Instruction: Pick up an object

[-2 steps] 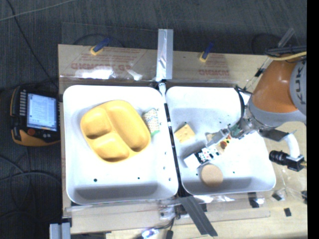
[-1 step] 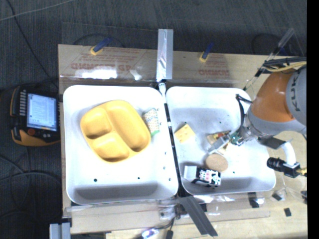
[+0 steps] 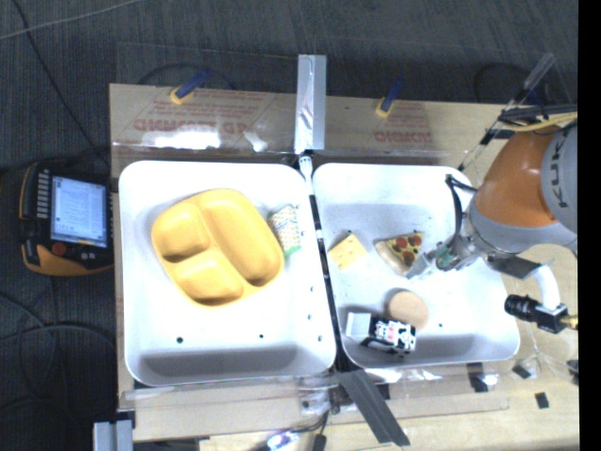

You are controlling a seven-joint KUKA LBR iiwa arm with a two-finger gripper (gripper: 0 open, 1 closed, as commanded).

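Red-topped pizza slice (image 3: 402, 249) seemingly touching gripper (image 3: 434, 259)

Bright, even light from above washes out the two white bins (image 3: 225, 360), leaving glare on their floors and only soft, short shadows beside what lies in them. The dark floor (image 3: 56, 54) around the surface (image 3: 423, 125) stays dim. Fine detail is slightly soft and grainy throughout.

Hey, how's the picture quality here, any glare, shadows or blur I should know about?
Camera view: bright overhead light washes out the floor of the left bin and the right bin; glare streaks the clear sheet behind them; the yellow tray casts a soft shadow; the claw looks slightly blurred; the dark floor is dim.
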